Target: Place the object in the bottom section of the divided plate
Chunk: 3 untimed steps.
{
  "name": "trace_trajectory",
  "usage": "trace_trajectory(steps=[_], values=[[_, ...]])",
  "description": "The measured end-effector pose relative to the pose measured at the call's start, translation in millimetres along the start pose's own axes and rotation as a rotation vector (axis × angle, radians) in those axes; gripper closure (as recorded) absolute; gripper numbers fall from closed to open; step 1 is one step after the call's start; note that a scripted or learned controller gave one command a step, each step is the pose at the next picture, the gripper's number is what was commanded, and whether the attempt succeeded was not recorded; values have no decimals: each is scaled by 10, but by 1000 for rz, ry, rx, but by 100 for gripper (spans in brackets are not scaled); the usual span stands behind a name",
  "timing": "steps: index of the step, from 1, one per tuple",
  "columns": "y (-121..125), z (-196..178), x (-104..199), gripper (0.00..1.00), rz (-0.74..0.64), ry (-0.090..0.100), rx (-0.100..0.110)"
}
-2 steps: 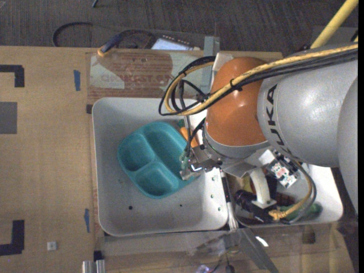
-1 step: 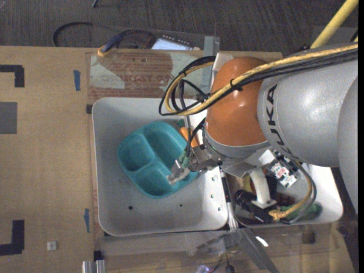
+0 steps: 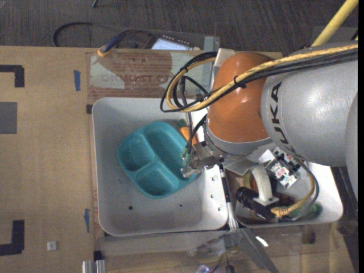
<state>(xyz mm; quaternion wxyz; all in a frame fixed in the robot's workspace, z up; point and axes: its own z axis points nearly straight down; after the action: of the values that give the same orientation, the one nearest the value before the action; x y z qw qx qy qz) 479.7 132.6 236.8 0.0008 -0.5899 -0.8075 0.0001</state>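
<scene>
Beside the pincer (image 3: pixel 190 162), an orange object (image 3: pixel 185 133) borders the teal plate (image 3: pixel 153 158).

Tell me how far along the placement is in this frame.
Nothing looks placed yet: the visible sections of the teal divided plate in the left bin hold nothing. The pincer sits at the plate's right edge; whether it holds anything cannot be told. A small orange object lies by the plate's upper right rim. The placement itself is left.

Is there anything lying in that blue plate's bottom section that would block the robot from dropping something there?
No. The teal divided plate shows bare sections, and the tool hangs at its right edge.
</scene>
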Motion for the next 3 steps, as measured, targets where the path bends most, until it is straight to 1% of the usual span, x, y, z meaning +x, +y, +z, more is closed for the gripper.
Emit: trace_trajectory(steps=[1,2,3], values=[[0,0,0,0,0,0,0],[9,-104,-5,100,1,0,-3],[8,-96,-4,0,1,-1,-1]])
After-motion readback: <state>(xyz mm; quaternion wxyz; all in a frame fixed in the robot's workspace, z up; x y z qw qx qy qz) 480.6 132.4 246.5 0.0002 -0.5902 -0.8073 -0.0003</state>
